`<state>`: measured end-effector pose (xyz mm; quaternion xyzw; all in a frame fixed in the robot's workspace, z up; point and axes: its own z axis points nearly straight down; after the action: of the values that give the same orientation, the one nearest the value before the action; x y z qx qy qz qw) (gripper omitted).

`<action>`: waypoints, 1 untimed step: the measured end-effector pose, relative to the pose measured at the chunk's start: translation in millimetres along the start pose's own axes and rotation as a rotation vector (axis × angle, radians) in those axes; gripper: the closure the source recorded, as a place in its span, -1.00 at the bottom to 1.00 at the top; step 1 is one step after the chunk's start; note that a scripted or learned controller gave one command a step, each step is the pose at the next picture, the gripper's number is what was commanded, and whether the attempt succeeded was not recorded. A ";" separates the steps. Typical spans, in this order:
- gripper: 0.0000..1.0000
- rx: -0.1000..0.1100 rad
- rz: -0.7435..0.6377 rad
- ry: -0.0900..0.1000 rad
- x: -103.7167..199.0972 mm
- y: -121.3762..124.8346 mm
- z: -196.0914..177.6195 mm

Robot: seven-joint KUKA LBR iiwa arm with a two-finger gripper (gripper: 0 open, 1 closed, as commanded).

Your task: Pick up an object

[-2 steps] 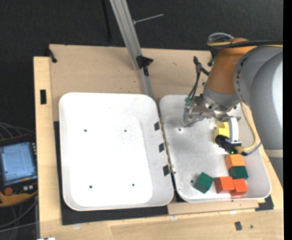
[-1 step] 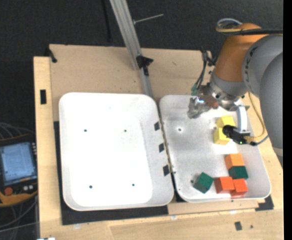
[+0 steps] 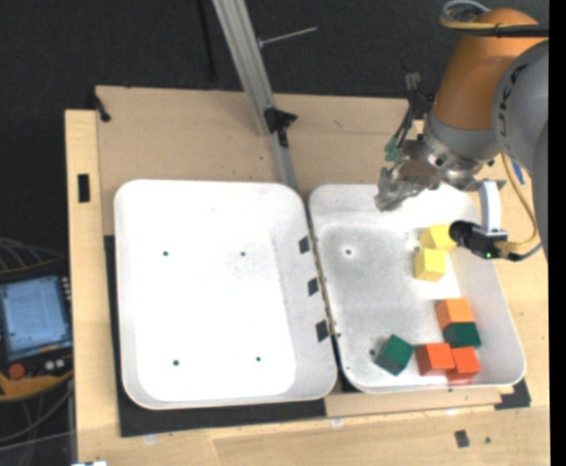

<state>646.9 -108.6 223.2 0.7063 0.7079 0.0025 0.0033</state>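
My gripper [image 3: 391,196] hangs over the far edge of the right bin [image 3: 360,289], with the orange-banded wrist above it. Nothing shows between its fingers. Two yellow blocks [image 3: 432,250] lie just right of and nearer than the gripper. An orange block [image 3: 454,311] and a dark green block [image 3: 463,335] sit further forward on the right side. Near the front wall lie a green block [image 3: 394,354] and two orange blocks [image 3: 448,359].
The left bin [image 3: 215,289] lies beside the right one, joined by small clips. A slanted metal rail [image 3: 253,76] rises behind the bins. A tablet-like pendant [image 3: 25,318] rests at the far left, off the bench.
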 end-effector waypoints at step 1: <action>1.00 0.001 -0.001 0.000 -3.0 -6.7 -49.2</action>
<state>639.7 -111.5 272.3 0.7061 0.7081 0.0021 0.0029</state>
